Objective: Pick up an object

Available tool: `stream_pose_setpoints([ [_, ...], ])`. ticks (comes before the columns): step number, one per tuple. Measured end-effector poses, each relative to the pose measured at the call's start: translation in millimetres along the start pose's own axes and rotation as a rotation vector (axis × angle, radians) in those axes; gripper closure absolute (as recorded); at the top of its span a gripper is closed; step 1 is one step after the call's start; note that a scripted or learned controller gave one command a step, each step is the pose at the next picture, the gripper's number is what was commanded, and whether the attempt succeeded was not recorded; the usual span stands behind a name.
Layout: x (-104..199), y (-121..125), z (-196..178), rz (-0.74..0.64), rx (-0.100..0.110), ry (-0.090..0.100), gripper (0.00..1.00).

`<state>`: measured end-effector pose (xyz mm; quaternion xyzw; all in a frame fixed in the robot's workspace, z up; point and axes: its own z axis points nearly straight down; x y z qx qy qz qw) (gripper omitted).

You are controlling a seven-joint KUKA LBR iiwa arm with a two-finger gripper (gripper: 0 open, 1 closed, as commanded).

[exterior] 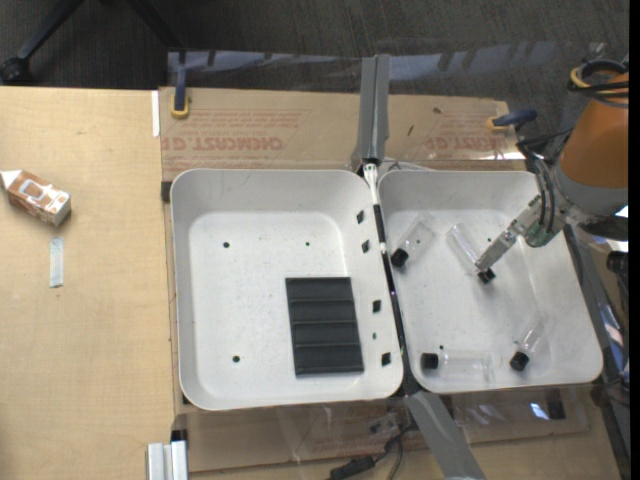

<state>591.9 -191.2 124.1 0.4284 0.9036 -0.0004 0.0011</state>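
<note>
Right bin [560,368] — four clear tubes with black caps; the end effector [487,271] hangs over one clear tube [466,245], grip state unreadable. Left bin [200,368] — black ribbed block [324,325]. Cardboard [260,133] behind reads, inverted, "CHEMCZT".

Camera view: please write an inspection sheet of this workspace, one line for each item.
Surface: two shallow white bins, left bin, right bin.
Job's things: clear plastic tubes with black caps scattered in the right bin; flat black ribbed block in the left bin.
Clutter: small orange-and-white carton on the wooden table.
Grippers: gripper low over the right bin.
Cables: dark cables above the arm.
Surroundings: brown cardboard sheet, grey carpet.
</note>
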Motion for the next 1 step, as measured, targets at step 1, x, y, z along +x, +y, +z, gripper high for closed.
stream_pose_setpoints([
  [1, 33.9, -57.7, -14.6, -0.065, -0.001, 0.001, 0.0],
])
